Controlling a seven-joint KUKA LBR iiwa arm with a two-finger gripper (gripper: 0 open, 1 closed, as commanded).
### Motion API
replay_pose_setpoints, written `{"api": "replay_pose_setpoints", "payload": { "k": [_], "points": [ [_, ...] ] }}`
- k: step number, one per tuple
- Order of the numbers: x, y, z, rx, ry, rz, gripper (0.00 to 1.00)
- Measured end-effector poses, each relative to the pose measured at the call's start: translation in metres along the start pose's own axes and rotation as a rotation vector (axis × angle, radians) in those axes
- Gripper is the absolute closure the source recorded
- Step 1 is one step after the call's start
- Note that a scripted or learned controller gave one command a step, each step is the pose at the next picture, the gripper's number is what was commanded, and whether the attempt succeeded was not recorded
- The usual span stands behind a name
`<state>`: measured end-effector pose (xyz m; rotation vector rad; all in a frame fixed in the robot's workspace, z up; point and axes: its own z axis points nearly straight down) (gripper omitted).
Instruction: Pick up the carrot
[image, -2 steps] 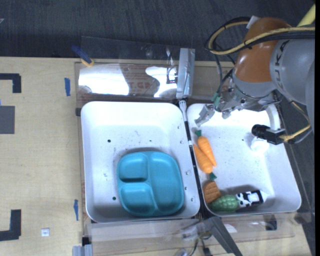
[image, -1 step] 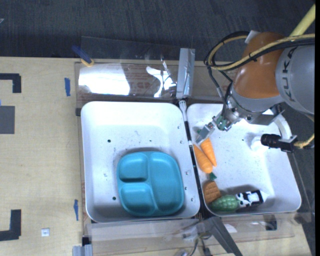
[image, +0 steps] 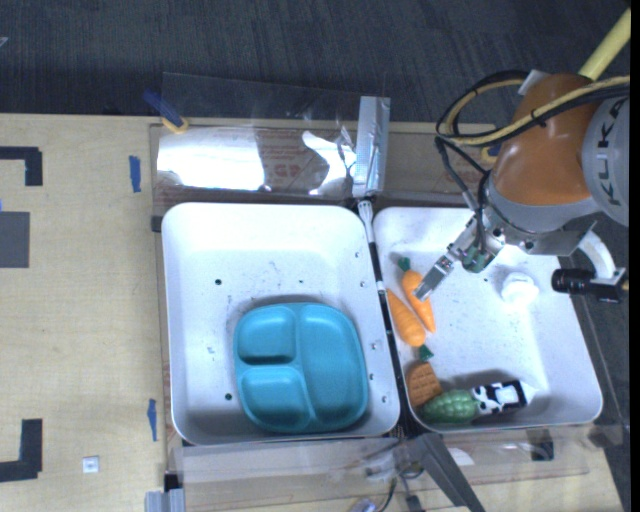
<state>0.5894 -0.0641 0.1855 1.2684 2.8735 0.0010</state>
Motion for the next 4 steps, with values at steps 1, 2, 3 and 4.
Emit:
{"api": "replay_pose_setpoints", "payload": {
  "k": [1,2,3,4],
  "points": [
    [-0.048,-0.029,0.097,-0.004,-0.006,-0.158,0.00],
    [-0.049,-0.027,0.085,-0.011,-0.012,-0.157,1.00],
    [-0.031,0.004,-0.002,-0.005,-0.006,-0.005,1.00],
    [-0.010,0.074,-0.023,-0.003,-0.002,0.263,1.00]
  ]
}}
